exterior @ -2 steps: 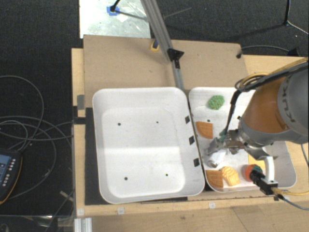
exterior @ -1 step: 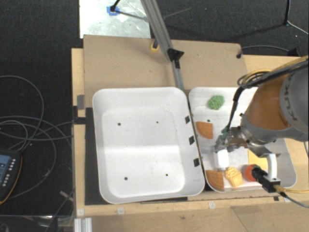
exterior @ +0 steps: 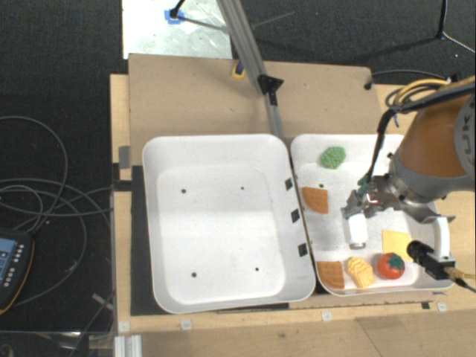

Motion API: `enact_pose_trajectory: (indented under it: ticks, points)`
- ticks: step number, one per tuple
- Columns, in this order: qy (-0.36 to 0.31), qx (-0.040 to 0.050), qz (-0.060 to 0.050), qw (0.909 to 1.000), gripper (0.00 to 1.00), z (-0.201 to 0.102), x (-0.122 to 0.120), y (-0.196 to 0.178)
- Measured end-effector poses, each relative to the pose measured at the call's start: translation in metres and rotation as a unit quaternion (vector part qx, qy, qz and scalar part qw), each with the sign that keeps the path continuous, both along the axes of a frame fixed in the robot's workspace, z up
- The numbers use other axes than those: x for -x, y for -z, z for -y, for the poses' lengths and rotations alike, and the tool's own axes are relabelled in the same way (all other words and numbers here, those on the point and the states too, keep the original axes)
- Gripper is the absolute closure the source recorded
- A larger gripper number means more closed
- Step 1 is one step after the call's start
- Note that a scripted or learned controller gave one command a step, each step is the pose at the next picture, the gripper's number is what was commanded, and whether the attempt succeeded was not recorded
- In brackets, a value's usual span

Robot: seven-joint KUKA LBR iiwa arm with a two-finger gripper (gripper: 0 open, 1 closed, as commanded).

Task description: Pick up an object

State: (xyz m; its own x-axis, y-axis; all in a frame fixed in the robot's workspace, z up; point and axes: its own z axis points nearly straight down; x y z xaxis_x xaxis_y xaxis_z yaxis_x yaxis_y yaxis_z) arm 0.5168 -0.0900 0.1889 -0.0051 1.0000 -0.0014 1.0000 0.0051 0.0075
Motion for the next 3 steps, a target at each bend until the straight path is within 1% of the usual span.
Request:
enact_pose_trajectory:
  ticks: [1, 2, 3]
  points:
    - [-0.001, 0.0, 0.001, 1.0, 1.0, -0.005, -0.004, -0.063]
    - [0.0, -0.0004, -0.002, 1.0, 1.0, -0.005, -0.005, -0.085]
    - [-0.003, -0.0015, -0.002, 1.0, 1.0, -0.056, -0.027, -0.089]
